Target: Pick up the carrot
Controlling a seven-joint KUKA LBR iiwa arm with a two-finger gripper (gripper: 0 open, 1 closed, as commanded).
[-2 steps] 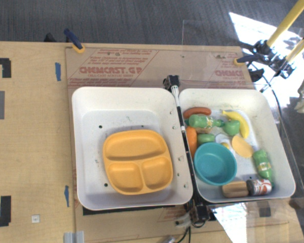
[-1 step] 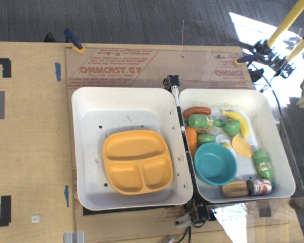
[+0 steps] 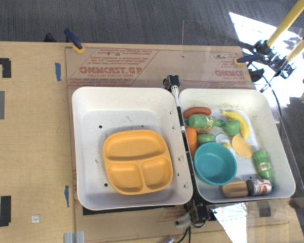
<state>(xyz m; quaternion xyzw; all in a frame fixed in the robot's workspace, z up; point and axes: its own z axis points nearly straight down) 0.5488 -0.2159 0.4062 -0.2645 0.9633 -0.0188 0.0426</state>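
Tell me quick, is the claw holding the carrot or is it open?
Claw: cannot be told.
The carrot lies in the right bin, with nothing gripping it.

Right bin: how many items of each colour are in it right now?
Orange carrot: 1
Red: sausage, can: 2
Green:: 4
Yellow: banana, slice: 2
Teal bowl: 1
Brown block: 1
Total: 11

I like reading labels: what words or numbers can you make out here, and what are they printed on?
"CHEMCAST GP", red, on the clear sheet behind the left bin.
Red print by the sheet's right corner: looks like the same word, cut off, too blurred to be sure.
Labels on the small bottles: too small to read.
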